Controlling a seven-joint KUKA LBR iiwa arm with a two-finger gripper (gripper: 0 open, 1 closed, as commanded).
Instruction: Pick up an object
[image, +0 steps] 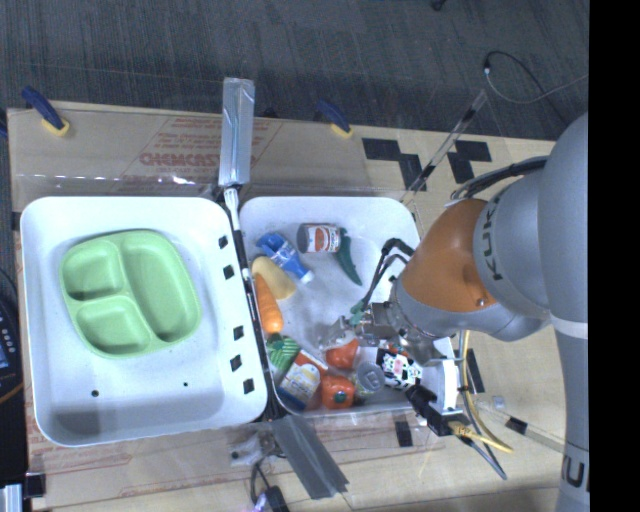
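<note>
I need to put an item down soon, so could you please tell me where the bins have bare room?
Left white bin: bare floor lies all around the green three-compartment plastic tray, widest along the near edge. Right white bin: a bare patch sits mid-floor between the small labelled can and the arm's wrist; its left side and near corner are crowded with toys.

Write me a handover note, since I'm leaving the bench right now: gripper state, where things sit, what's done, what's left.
Gripper: low inside the right bin, near its right wall; grip state unreadable.
Right bin: can, blue bottle, carrot, green pepper, tomato and a cow-patterned toy, mostly toward the front.
Left bin: a green divided plate.
Done: nothing visibly lifted.
Left: grasp one object and raise it.
</note>
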